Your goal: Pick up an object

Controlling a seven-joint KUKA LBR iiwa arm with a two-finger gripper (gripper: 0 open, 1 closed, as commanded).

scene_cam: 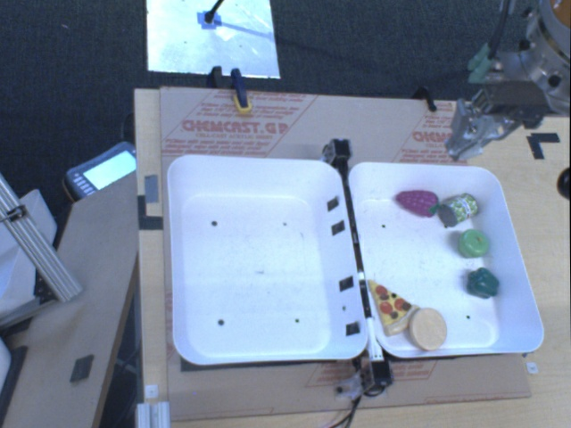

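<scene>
The right bin [513,239] is the landmark here, and all the small objects lie inside it. Near its far wall, a little left of the middle, there is a purple object [417,201] like a bunch of grapes. Just to the right of it, touching or almost touching, lies a small can [459,209] with a green and white label, tipped on its side. Nearer to the camera from the can, close to the right wall of the bin, sits a round light green object [474,242], and a bit nearer again is a dark green object [483,282], maybe a toy pepper. At the near left corner of the bin a toy pizza slice [390,306] lies against the wall, with its point toward the far side. A round tan disc [427,328], like a biscuit, touches the pizza slice on its right side.

The gripper [464,141] hangs beyond the far right corner of the right bin, over the cardboard sheet [268,123] and not over the bin. Nothing is between its fingers. If the fingers are spread or pressed together I cannot tell, because they are blurred and seen at a slant. The grey wrist of the arm [526,69] goes up to the right from the gripper.

The left bin [178,239] stands directly beside the right bin, their walls touching along the middle
</scene>
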